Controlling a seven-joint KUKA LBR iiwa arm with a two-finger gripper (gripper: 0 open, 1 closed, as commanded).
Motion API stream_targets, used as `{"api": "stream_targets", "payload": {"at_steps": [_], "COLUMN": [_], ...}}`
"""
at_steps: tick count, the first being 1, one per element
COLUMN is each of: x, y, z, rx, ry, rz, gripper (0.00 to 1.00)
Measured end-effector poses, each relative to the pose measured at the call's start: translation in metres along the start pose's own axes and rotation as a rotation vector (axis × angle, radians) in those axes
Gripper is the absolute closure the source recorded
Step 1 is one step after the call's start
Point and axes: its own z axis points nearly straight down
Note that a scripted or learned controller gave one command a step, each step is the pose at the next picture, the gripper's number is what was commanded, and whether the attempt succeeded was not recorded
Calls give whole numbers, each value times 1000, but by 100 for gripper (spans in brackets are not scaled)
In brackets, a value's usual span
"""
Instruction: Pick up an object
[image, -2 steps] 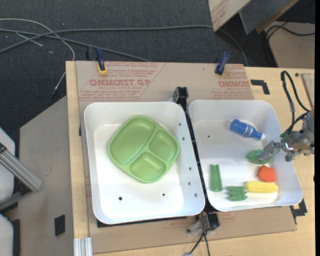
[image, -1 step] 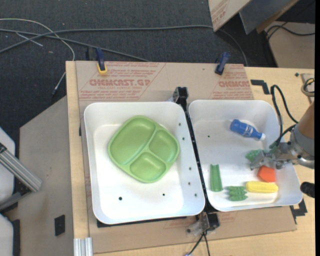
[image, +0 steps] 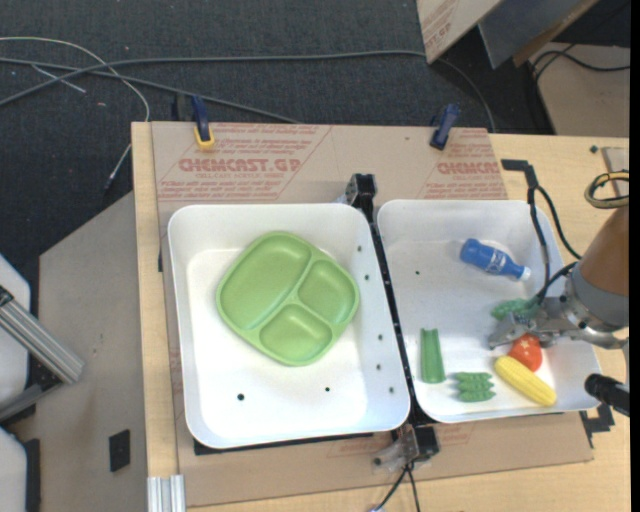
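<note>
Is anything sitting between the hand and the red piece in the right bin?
Nothing visible does. The hand is right at the red piece, with the yellow corn just below it and a dark green piece just above, both crowding the grasp rather than blocking it.

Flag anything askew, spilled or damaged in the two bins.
The green three-compartment plastic plate lies turned at a slant to the walls of the left white bin. The blue plastic bottle lies on its side in the right white bin. No damage or spill is visible.

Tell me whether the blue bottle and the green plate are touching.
Apart. The camera view shows the blue bottle lying in the right bin and the green plate in the left bin, with both bin walls between them.
</note>
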Motion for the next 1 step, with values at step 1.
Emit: {"api": "stream_targets", "payload": {"at_steps": [1], "x": [-1], "y": [1], "z": [-11], "rx": [-1], "ry": [-1], "rz": [0], "gripper": [100]}}
